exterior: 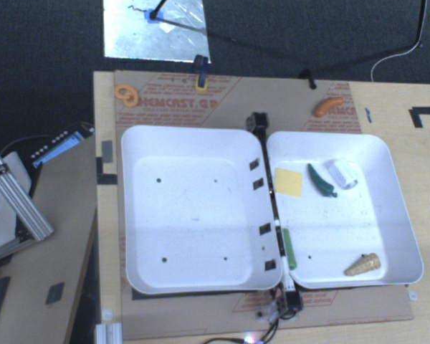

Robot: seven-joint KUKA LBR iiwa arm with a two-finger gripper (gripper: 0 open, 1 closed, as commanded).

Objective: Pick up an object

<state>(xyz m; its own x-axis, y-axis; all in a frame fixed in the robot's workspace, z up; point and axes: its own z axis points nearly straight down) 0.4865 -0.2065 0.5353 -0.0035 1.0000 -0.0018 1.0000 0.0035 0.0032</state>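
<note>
Two white bins are sitting side by side on the bench: the left bin and the right bin. Lying in the right one are a yellow card, a dark green pepper, a whitish cup, a green stick and a tan cone.

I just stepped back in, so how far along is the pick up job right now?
Nothing looks done yet. The yellow square, dark green pepper, white cup, green stick and tan cone all lie in the right bin. Nothing is in hand. The whole pick remains.
</note>
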